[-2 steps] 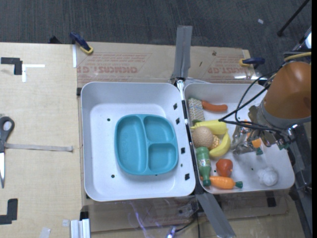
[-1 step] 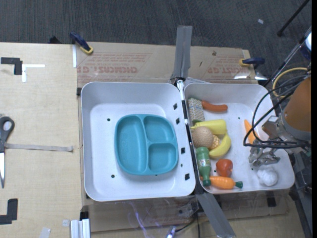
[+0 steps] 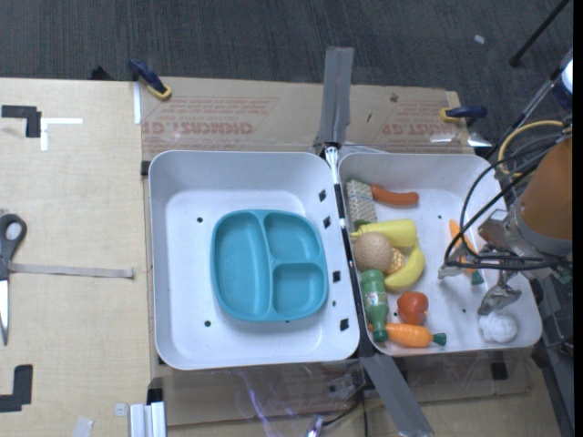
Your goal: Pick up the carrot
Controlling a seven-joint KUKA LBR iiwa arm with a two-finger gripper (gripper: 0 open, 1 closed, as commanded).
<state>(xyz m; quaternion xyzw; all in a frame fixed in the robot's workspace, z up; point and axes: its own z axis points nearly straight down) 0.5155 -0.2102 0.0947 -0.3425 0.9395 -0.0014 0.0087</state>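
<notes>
The carrot (image 3: 409, 336) lies flat along the near wall of the right bin (image 3: 435, 173), at about six o'clock in that bin, its green top pointing toward three o'clock. Just behind it, toward twelve o'clock, sits a tomato (image 3: 413, 306), and at the carrot's nine o'clock a green bottle (image 3: 373, 299) lies lengthwise against the bin's left wall. Farther back are a banana (image 3: 407, 267), a brown egg-like ball (image 3: 373, 250), a yellow piece (image 3: 393, 233), an ear of corn (image 3: 360, 202) and, at the far wall, a red sausage (image 3: 394, 196).

The gripper (image 3: 500, 296) hangs at the bin's three o'clock side, well apart from the carrot, above a white lump (image 3: 498, 327); whether it is spread or closed I cannot tell.

The left bin (image 3: 173, 262) holds a blue divided plate (image 3: 270, 264). Scissors (image 3: 7, 267) lie on the bench at far nine o'clock.
</notes>
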